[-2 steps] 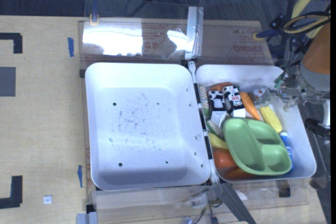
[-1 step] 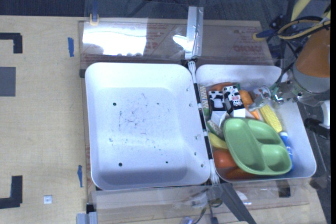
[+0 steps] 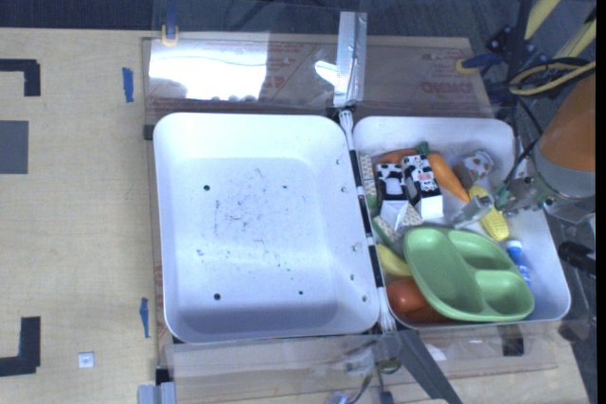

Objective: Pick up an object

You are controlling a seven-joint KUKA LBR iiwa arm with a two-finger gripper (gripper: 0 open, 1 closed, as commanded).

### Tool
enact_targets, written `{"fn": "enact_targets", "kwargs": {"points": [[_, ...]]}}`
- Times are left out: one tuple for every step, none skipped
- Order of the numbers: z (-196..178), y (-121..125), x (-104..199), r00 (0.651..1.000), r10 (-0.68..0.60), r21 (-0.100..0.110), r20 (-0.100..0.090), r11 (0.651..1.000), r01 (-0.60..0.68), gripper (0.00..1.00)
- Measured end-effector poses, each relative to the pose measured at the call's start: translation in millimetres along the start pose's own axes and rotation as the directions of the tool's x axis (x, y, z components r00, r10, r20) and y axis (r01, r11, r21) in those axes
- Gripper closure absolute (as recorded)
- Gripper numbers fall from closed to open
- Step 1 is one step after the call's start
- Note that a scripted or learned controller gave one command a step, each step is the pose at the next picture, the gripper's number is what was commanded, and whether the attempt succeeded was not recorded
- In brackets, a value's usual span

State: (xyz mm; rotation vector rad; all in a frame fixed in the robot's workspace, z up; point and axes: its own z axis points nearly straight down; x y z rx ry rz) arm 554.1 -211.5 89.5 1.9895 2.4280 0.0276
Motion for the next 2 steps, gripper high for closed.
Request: {"fn": "enact_targets", "kwargs": {"points": [[-9.9,-0.4,-3.4,1.000,0.002,-0.001,0.009,1.000,-0.002,1.00],[-124.2,-12.9,105.4,0.997,-0.081,0.015,0.009,0.997,0.081,1.00]]}}
